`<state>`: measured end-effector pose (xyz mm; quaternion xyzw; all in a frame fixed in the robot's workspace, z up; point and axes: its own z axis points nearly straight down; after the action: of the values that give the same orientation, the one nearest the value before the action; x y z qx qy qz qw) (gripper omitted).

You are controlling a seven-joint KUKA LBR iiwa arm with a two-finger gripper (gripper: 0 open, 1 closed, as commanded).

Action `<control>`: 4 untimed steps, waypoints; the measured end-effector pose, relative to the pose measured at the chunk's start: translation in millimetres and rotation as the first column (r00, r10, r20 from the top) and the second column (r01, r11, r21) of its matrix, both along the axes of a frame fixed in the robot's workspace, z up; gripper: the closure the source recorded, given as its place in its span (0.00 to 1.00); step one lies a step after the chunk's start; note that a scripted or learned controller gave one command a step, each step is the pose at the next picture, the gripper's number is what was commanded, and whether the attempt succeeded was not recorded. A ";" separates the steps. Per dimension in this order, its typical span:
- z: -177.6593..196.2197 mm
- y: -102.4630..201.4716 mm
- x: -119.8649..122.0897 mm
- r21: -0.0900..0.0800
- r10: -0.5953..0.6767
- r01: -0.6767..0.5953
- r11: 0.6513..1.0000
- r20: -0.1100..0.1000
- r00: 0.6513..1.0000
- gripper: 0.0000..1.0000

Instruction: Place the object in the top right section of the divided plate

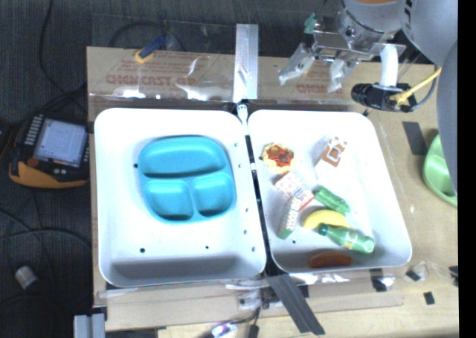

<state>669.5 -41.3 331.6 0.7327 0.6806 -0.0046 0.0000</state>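
So my claw [318,72] is hanging over the far edge of the counter, just past the right bin [387,180], fingers spread open with nothing between them. The blue divided plate [186,178] sits in the left bin [119,247], and none of its sections has anything in it so far.

The task doesn't say which object, so it's pick-your-own from the pile in the right bin. Candidates: a little pizza-looking piece [278,155] at the far left of that bin, a small white and orange box [333,152] standing off on its own, and a tangle nearer me of a striped packet [294,192], a green thing [330,199], a banana [324,218] and a green bottle [348,238].

I'd guess these are all light plastic toys, stiff and a bit slick. The box looks like the easy one: flat sides, well apart from the rest, so pinching across its two flat faces should hold. The bottle and banana are rounded and touching neighbours, so they'd probably roll or squirt out.
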 end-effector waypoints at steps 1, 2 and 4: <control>14.6 55.5 0.1 0.000 -0.011 0.011 1.000 0.000 1.000 0.00; 57.7 120.2 0.5 0.000 0.128 -0.128 0.992 0.000 0.992 0.00; 88.4 203.1 1.1 0.000 0.279 -0.279 0.960 0.000 0.960 0.00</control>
<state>670.5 161.9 420.0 0.6296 0.7769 -0.0047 0.0004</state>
